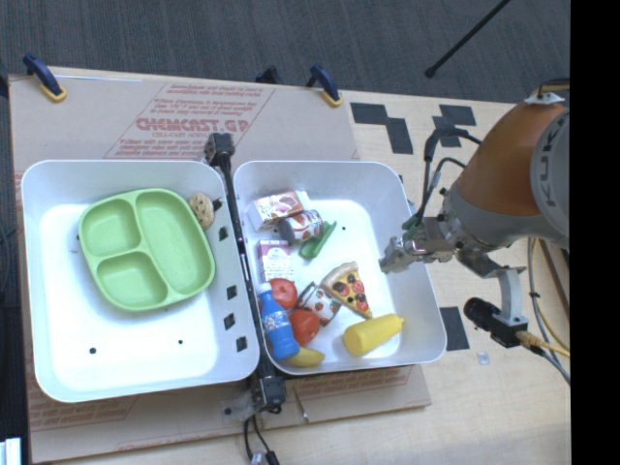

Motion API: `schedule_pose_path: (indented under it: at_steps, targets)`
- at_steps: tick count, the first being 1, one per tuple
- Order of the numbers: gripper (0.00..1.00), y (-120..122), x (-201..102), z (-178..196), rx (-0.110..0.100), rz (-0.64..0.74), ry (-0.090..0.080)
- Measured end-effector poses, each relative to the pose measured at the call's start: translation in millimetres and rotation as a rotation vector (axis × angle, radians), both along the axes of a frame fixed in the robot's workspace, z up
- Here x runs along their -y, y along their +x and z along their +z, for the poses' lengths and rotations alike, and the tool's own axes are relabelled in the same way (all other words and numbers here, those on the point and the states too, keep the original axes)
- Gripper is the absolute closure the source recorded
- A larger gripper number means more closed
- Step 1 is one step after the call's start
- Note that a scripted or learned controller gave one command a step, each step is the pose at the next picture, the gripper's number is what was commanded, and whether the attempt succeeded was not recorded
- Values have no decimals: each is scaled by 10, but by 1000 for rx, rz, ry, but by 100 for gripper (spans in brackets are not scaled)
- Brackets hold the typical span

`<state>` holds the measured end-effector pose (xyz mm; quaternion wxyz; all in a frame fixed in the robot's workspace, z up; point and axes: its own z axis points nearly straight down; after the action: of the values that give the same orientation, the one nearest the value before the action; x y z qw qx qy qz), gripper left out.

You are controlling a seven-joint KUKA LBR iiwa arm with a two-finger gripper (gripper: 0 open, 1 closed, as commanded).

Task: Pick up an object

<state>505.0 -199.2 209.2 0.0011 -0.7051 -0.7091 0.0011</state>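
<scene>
1. Two white bins sit side by side on my surface (387, 114); I take the right bin (412, 289) as my landmark.
2. My pincer (399, 257) hangs over the right bin's right-hand wall, about midway along that wall. How far it is open I cannot tell, and I see nothing caught in it.
3. Inside the right bin, nearest my pincer, a toy pizza slice (348, 290) lies toward the middle, with a yellow corn-like piece (371, 333) just below it near the lower right corner.
4. Along the right bin's left wall stands a blue bottle (274, 324), with a red tomato-like toy (283, 293) touching its top.
5. Toward the right bin's upper left lie a red-and-white packet (280, 205) and a green piece (317, 241).
6. Left of the right bin, the left bin (39, 289) holds a green divided plate (146, 248), and a small cookie (201, 207) lies just beside that plate.
</scene>
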Motion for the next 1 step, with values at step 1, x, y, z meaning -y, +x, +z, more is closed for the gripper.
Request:
schedule_pose_path:
  at_steps: [1]
  targets:
    - [100, 707, -194, -156, 1, 2, 0]
